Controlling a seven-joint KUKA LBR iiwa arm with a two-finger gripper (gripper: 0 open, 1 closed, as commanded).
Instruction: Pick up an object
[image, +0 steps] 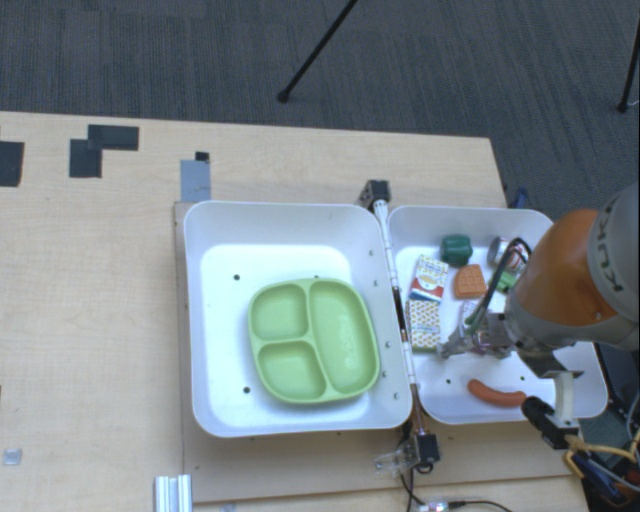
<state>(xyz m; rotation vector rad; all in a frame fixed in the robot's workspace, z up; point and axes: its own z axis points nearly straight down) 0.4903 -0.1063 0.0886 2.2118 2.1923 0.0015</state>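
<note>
The right bin (440, 405) holds several small items. A patterned carton (427, 300) lies along its left side. Behind it sit a dark green block (456, 248) and an orange piece (468, 282). A red-orange sausage (495, 393) lies near the front wall. My gripper (458, 345) hangs low over the bin floor, just right of the carton's front end and behind the sausage. The grey arm with its orange band (565, 285) covers the bin's right half. Nothing is visibly held.
The left bin (215, 300) bears a light green three-compartment plate (312, 340). A metal divider (392, 290) runs between the two bins. Cables and a clamp (415, 455) sit at the front edge of the bench.
</note>
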